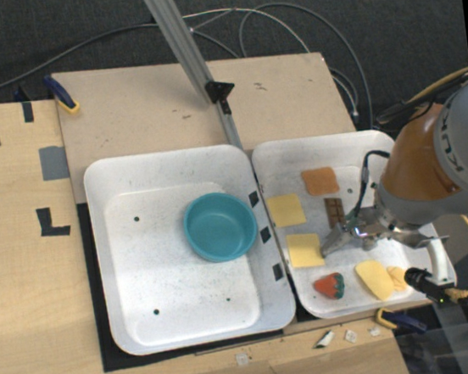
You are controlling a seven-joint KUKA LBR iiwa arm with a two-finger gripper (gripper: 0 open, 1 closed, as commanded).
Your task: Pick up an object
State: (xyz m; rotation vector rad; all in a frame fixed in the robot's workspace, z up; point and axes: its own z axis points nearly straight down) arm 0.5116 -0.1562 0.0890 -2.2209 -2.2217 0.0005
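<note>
Two white bins sit side by side on your bench. Your gripper (pixel 341 237) hangs low in the right bin (pixel 273 158), close to a yellow square (pixel 305 250) and a brown bar (pixel 334 210). You cannot tell if its claw is apart or together. A blue bowl (pixel 219 226) sits in the left bin (pixel 113 176).

You are viewing a tan bench (pixel 11 185) carrying two shallow white bins side by side, rims touching: L bin (pixel 124 265) and R bin (pixel 277 155), both sitting on a raised board (pixel 138 109). Black tape marks (pixel 48 222) are lying on the bench's L part, w/ a grey patch (pixel 54 162) nearby.
</note>
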